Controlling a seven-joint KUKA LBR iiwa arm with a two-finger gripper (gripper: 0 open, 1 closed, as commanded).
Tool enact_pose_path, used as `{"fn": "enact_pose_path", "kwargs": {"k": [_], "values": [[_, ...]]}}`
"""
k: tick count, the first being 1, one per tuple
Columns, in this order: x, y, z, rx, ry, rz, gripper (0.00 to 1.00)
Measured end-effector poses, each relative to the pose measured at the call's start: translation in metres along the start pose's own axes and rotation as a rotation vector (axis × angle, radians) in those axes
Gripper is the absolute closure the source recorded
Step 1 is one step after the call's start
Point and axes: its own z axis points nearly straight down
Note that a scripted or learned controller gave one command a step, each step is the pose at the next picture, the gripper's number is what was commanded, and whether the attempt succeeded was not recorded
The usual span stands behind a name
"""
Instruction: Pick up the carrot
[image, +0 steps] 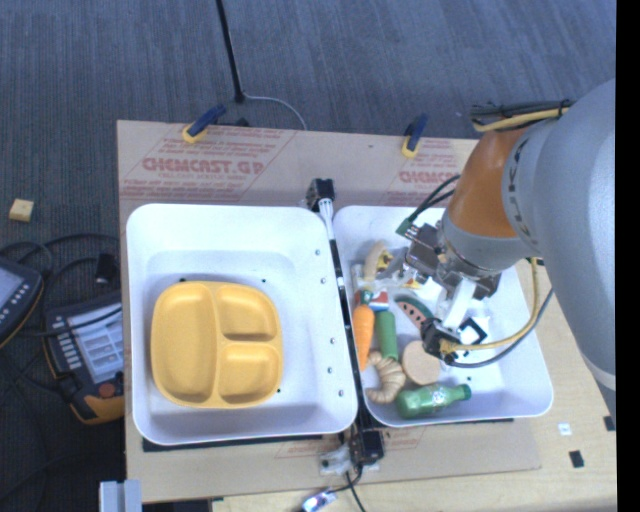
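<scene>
The carrot is a short orange piece lying lengthwise along the left wall of the right bin, with a bit of green at its far end. My gripper hangs low over the middle of that bin, just right of and slightly beyond the carrot, among the other items. The grey arm with its orange band comes in from the right and hides the bin's far right part. Nothing shows held in the gripper.
Around the carrot lie a green cucumber-like stick, a tan knobbly piece, a round tan disc, a green bottle and a pale banana-like item. The left bin holds a yellow divided tray.
</scene>
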Motion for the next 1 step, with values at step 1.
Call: {"fn": "enact_pose_path", "kwargs": {"k": [1], "values": [[-0.0125, 0.0669, 0.0692, 0.000, 0.000, -0.162, 0.00]]}}
